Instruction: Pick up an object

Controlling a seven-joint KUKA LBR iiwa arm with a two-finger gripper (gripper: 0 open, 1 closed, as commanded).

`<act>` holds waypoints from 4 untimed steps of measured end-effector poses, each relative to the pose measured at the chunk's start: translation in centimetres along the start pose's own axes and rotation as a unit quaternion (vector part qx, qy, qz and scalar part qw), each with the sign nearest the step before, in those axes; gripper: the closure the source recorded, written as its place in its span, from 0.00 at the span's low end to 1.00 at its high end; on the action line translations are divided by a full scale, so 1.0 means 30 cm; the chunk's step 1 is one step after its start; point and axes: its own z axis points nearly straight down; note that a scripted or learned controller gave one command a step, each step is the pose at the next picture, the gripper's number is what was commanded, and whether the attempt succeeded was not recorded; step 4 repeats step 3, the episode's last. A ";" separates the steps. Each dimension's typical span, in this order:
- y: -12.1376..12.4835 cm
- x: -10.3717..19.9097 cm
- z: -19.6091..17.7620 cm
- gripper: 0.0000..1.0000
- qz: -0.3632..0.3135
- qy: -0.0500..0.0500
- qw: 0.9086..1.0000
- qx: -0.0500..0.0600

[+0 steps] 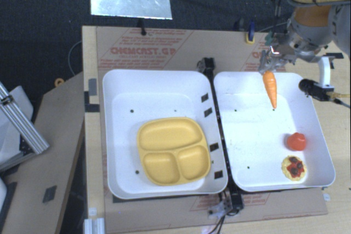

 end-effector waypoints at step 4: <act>-0.124 0.570 0.052 1.00 -0.003 0.001 1.000 0.003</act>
